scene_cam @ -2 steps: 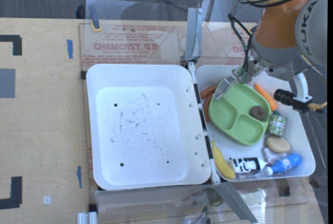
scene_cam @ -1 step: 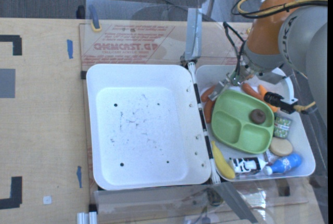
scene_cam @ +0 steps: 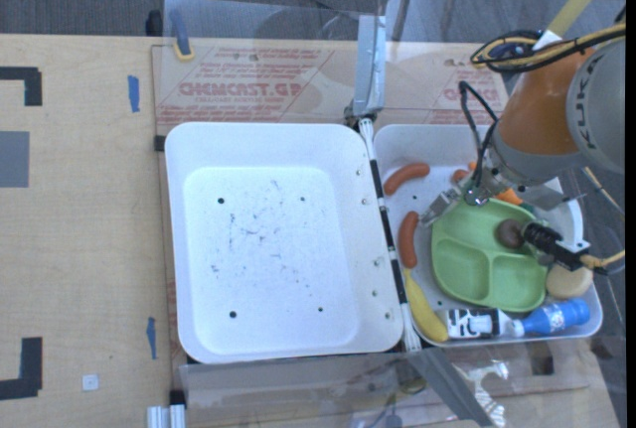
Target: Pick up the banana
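Note:
The banana [scene_cam: 426,311] is yellow and lies along the left wall of the right bin [scene_cam: 586,217], near its front corner, just left of a green divided plate [scene_cam: 487,262]. My gripper [scene_cam: 463,200] hangs under the grey wrist and orange band, over the far left rim of that plate. It is well behind the banana and a little to its right, apart from it. I see nothing held in it.
Two orange-red sausages [scene_cam: 406,178] [scene_cam: 408,237] lie left of the plate, the second just behind the banana. A blue-capped bottle [scene_cam: 517,323] lies along the front wall. A brown lump [scene_cam: 511,234] and a tan one [scene_cam: 567,282] sit by the plate. The left bin [scene_cam: 268,143] adjoins.

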You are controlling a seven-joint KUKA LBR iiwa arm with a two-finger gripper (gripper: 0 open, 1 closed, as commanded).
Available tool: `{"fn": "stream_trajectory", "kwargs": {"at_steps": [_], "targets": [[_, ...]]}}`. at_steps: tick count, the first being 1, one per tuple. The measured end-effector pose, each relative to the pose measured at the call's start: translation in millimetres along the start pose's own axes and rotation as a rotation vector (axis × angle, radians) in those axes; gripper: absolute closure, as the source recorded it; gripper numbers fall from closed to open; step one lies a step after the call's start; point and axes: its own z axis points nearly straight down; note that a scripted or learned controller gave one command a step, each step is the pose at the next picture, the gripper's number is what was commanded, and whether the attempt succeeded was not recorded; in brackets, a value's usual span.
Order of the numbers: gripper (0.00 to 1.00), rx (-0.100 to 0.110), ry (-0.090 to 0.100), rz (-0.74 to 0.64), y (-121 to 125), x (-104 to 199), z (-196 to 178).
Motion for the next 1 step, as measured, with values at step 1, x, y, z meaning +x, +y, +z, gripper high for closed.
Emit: {"fn": "stream_trajectory", "kwargs": {"at_steps": [1], "targets": [[0.00, 0.012, 0.008, 0.206, -38.8, 35.1, 5.1]]}}
